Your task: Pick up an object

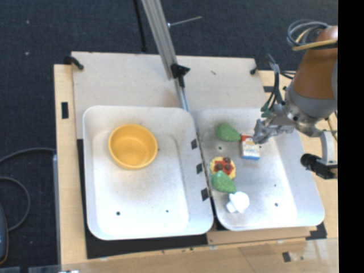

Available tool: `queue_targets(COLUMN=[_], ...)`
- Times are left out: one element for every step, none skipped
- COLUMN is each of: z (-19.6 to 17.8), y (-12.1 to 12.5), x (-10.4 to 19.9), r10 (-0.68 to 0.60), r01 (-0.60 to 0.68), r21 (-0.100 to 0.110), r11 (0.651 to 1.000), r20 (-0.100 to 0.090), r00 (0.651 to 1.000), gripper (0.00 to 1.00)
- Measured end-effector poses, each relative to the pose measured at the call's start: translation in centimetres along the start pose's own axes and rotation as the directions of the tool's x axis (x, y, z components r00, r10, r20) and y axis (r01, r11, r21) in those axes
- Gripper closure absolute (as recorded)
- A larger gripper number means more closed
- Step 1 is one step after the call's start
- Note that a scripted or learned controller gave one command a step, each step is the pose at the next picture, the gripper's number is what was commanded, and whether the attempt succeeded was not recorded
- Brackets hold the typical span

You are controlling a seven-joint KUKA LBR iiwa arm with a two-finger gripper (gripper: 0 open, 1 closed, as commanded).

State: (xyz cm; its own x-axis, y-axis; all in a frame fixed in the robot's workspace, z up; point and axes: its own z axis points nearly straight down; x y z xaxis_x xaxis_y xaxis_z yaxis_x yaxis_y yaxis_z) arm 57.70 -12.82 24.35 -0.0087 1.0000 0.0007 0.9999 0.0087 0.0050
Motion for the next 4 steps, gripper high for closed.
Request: queue_targets(z=[0.0, -0.7, -0.2, -0.9], y=[1.9, 2.6, 4.4, 5.5], x=[4.4, 9.0, 13.5, 18.8], r10=[0.001, 0.001, 0.002, 0.005], r01=[-0.001, -0.001, -0.002, -0.005], r21=[0.003, 0.002, 0.003, 0.005], r11=[1.0, 1.0, 1.0, 1.0], r20=[0.0, -0.001, 0.0, 0.0], r00=[1.0, 1.0, 1.0, 1.0], gripper=[1.0, 1.0, 1.0, 1.0])
